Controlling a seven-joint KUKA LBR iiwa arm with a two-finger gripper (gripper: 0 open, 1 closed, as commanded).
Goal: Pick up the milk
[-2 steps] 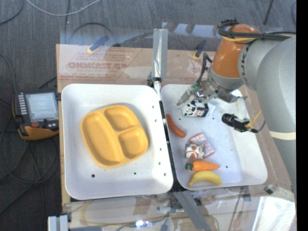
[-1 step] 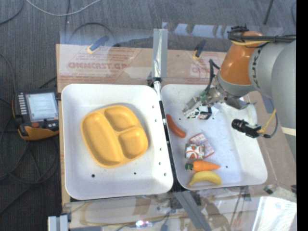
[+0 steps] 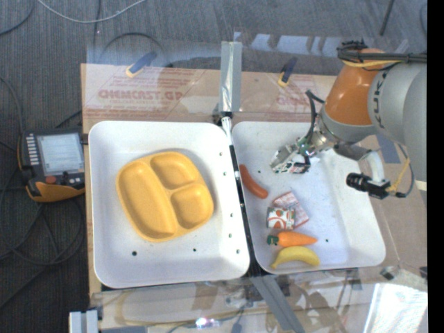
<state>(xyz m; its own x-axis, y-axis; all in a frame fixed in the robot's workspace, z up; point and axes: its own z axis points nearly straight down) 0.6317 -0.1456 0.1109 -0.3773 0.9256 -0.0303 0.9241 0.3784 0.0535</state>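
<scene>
The milk (image 3: 284, 212) is a small white and red carton lying on its side in the right bin (image 3: 350, 252), near its middle. My gripper (image 3: 290, 161) hovers over the upper part of that bin, above and a little right of the carton, well apart from it. Its fingers point left and look spread, with nothing between them. The grey arm with its orange band (image 3: 350, 96) comes in from the upper right.
In the right bin a red sausage (image 3: 253, 182) lies by the left wall, and a carrot (image 3: 294, 239) and a banana (image 3: 295, 257) lie just below the milk. The left bin (image 3: 111, 255) holds a yellow divided plate (image 3: 165, 194).
</scene>
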